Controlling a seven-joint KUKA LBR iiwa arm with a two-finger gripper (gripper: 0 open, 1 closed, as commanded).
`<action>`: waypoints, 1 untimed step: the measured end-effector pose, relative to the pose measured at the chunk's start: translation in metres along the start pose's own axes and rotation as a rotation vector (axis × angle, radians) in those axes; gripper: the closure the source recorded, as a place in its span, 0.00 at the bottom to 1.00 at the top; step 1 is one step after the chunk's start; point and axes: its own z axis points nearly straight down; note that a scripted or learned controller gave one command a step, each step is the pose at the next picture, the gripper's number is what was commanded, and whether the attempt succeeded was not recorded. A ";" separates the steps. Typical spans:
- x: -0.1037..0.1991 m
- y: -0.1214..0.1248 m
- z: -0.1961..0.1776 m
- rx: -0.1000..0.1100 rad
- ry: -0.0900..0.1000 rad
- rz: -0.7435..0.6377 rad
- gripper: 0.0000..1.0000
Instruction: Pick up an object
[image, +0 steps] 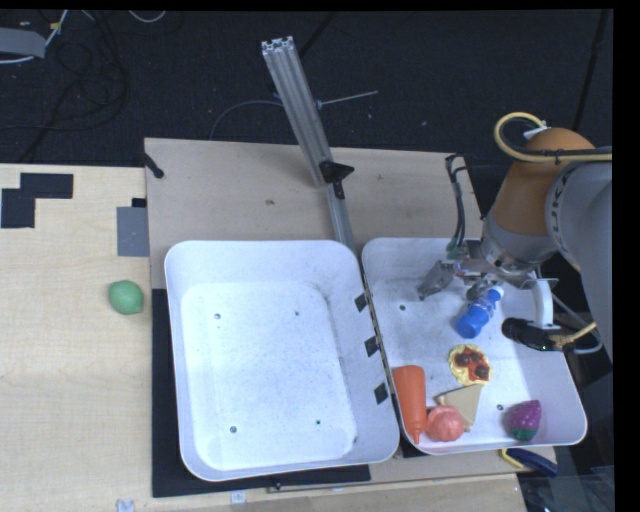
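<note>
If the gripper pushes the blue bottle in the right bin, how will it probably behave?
The blue bottle lies on its side, so it may roll. It looks small and plastic, probably light, so a push could slide it. Its smooth round body might slip from the gripper.

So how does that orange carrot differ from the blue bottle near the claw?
The carrot is orange and tapered, lying near the right bin's front left corner. The blue bottle is shorter, with a pale cap, lying tilted just below the gripper. Both lie flat in that bin.
</note>
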 end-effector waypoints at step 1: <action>-0.001 0.001 -0.014 -0.005 -0.001 0.000 1.00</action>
